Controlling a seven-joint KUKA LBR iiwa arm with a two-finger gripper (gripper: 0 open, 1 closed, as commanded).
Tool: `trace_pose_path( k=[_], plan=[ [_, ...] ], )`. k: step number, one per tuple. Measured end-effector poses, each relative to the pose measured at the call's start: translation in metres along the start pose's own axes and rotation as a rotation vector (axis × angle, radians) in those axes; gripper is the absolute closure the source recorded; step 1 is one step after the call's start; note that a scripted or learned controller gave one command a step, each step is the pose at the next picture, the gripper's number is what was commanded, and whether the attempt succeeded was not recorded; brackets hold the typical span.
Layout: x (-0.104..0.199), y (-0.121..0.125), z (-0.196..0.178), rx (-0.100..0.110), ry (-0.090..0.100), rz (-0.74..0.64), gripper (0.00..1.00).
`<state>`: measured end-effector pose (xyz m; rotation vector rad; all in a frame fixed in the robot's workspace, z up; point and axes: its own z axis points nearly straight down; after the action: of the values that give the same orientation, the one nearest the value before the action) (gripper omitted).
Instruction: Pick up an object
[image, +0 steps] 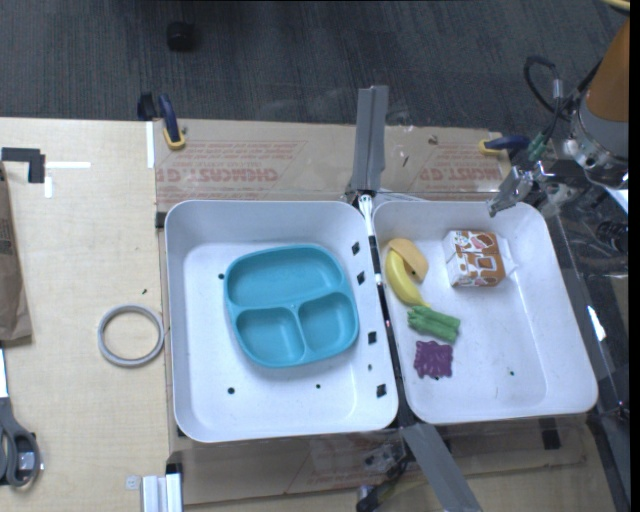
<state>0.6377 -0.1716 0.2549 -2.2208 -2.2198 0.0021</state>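
The two-finger gripper (512, 192), finger state unclear, hovers just beyond the white right bin (570, 330); descending there risks striking its rim instead of the nearby red-and-white printed packet (474, 258)

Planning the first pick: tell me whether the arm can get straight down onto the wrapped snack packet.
Probably yes. The gripper hangs above the right bin's far rim, the snack packet lies near it, uncovered, apart from the banana.

The setting is a robotics laboratory or test cell. Two shallow white bins (190, 330) sit side by side on a light wooden bench (80, 250), backed by a sheet of printed cardboard (260, 165) held by clamps (172, 125). A cabled robot arm (600, 110) reaches in. Tape roll (131, 334) and scissors (18, 452) lie on the bench; grey carpet (300, 50) lies beyond.
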Motion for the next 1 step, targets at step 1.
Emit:
trace_pose_path(
  k=[1],
  plan=[
    [-0.0107, 0.0248, 0.1391, -0.021, -0.005, 0.048, 0.0]
  ],
)
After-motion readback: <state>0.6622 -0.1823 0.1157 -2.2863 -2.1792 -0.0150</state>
